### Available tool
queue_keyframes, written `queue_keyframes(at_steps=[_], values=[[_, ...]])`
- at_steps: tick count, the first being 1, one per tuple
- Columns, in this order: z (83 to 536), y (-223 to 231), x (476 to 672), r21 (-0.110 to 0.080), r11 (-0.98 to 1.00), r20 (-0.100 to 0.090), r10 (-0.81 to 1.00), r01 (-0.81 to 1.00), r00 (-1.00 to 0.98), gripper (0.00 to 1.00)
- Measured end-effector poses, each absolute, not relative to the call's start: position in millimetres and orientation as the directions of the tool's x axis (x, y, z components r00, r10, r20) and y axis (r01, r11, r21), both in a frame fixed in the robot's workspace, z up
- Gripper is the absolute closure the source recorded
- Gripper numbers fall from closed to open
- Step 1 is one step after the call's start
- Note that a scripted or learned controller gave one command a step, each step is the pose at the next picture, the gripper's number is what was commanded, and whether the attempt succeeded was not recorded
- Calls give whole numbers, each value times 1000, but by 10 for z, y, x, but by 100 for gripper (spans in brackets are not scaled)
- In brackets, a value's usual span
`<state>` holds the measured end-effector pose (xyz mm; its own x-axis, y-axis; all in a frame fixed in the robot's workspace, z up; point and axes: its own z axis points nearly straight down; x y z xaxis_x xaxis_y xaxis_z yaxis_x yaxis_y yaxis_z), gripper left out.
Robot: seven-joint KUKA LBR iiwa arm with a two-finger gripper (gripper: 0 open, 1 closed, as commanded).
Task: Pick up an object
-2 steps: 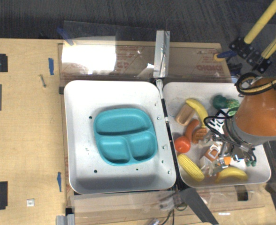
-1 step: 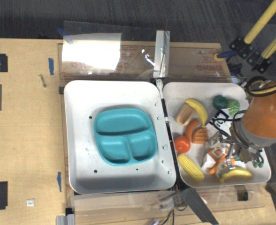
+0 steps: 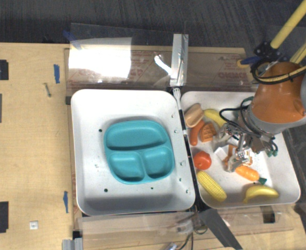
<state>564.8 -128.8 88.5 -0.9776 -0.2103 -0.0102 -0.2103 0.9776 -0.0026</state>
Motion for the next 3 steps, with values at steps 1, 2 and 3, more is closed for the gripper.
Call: queue_keyframes(at_steps=[1, 2, 3], values=[[896, -1100, 6316, 4, 986, 48, -165, -165, -985, 0], [876, -1338, 5781, -3, 990, -5, -144, -144, -990, 0], [865, -1584, 6562, 28, 963, 52, -268, -267, -962, 0]])
